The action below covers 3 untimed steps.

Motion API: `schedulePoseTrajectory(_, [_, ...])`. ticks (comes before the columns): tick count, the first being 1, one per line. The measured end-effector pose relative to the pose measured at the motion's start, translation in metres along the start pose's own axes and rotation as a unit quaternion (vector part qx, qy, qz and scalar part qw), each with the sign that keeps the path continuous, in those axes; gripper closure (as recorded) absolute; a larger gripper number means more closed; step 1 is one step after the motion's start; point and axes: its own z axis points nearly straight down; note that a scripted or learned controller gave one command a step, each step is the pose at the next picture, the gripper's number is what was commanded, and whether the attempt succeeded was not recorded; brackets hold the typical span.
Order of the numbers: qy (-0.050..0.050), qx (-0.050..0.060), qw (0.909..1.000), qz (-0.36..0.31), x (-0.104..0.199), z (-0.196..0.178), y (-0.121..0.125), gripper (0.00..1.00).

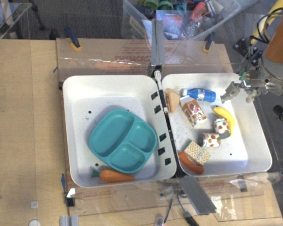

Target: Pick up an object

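Objects for picking lie in the right bin (257, 140), one of two shallow white bins set side by side on the wooden tabletop (23, 126). Along its far side, a blue bottle (201, 95) with a white label lies on its side. Just left of it, against the divider, lies a tan bread slice (172, 100). A brown-and-white carton (193, 112) lies tilted just in front of the bottle. A yellow banana (225, 117) curves to the right of the carton, and a small red-and-white patterned item (221, 127) touches its near end. A second patterned item (211, 140) lies just in front of that. At the near left corner, a tan waffle-patterned piece (197, 152) rests on a hot dog (190, 164).

The left bin (75, 126) holds a teal divided plate (122, 140), tilted, with three compartments. An orange carrot (115, 175) lies at its near edge.

The end effector (236, 89) hangs over the far right corner of the right bin, beside the bottle and above the banana, apart from both. Whether its fingers are apart or together cannot be told; nothing is seen between them. Behind the bins stands a clear tub (179, 6) of mixed coloured items.
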Motion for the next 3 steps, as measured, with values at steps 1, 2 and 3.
schedulePoseTrajectory(1, [-0.003,-0.007,0.9988,0.049,0.01,0.096,0.008,0.0])
schedulePoseTrajectory(2, [-0.005,-0.008,0.9989,0.047,0.009,0.085,0.009,1.0])
schedulePoseTrajectory(3, [-0.005,-0.009,0.9989,0.046,0.009,0.075,0.009,1.0])
